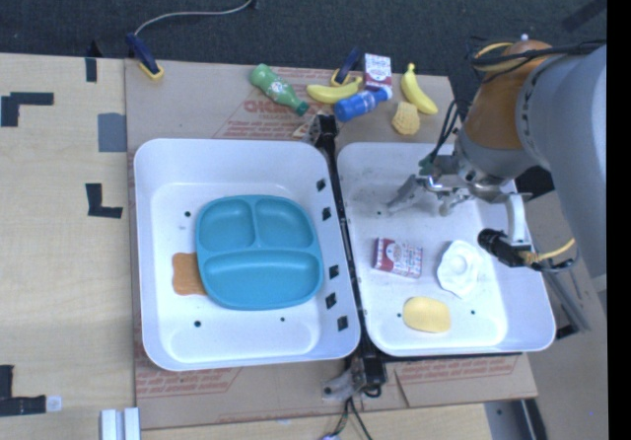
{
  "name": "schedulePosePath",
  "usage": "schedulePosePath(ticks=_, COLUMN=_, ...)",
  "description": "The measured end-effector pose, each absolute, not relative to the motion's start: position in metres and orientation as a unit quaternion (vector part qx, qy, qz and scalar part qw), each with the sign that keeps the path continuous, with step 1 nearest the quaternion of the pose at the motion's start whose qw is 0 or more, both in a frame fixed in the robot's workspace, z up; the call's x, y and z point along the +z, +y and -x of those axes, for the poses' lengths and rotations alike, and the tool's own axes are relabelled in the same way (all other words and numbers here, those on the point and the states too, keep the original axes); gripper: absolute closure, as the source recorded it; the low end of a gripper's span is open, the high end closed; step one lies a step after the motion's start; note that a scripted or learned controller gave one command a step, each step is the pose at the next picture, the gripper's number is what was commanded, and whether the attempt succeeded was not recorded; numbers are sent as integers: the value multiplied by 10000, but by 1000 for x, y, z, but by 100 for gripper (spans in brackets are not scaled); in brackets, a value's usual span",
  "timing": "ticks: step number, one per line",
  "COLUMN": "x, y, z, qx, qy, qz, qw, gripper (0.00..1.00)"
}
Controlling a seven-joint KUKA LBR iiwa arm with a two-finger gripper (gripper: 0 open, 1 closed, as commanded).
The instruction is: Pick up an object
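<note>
1. In the camera view you see the arm (537, 122) reaching in from the right, its gripper (419, 193) low over the upper part of the right bin (523, 330).
2. You can make out thin metal fingers (402, 198) pointing left, spread a little, with nothing between them; the white floor shows beneath.
3. Below the gripper you find a small red and white carton (397, 256) lying flat near the bin's middle.
4. Just right of the carton sits a white crumpled object (458, 267), and nearer the front edge a yellow rounded object (427, 315).
5. In the left bin (158, 330) you see a blue divided plate (260, 252), with an orange piece (185, 274) tucked against its left edge.
6. Behind the bins, on the cardboard, lie a green bottle (275, 88), two bananas (419, 93) and a blue bottle (357, 105).
</note>
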State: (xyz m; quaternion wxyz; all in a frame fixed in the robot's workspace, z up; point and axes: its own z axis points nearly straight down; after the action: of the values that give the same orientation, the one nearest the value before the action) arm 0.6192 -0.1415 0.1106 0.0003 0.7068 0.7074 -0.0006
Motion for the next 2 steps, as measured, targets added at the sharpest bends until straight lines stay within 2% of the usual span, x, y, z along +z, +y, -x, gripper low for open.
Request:
schedulePosePath(ticks=1, x=86, y=-96, z=-593, qx=-2, qy=7073, qz=-7069, qw=11, gripper=0)
schedulePosePath(ticks=2, x=86, y=-95, z=-643, qx=7, qy=7074, qz=-7068, qw=18, gripper=0)
